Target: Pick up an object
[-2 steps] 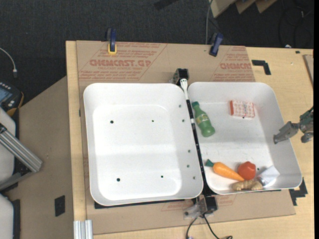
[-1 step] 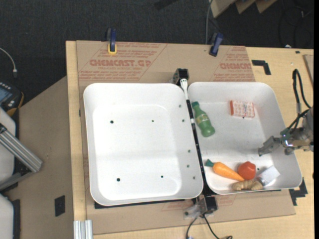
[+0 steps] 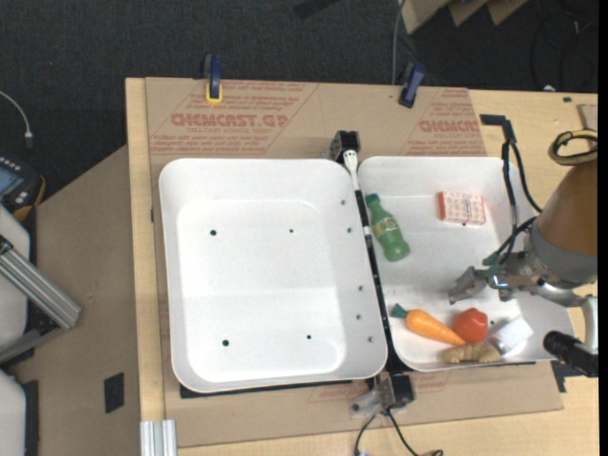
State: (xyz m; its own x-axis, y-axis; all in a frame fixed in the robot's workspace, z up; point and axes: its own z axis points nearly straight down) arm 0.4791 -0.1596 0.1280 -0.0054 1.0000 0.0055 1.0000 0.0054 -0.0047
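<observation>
Two white bins sit side by side on the counter [image 3: 285, 112], the left bin [image 3: 190, 198] bare and the right bin [image 3: 418, 183] holding the items. The arm [image 3: 570, 231] reaches over the right bin's right edge, its jaws [image 3: 472, 285] spread and grasping nothing, just above a tomato [image 3: 470, 325]. A green bottle [image 3: 386, 227] lies by the divider, a red-printed packet [image 3: 462, 207] toward the far edge, and a carrot [image 3: 429, 326] and ginger root [image 3: 472, 352] at the near edge.
</observation>
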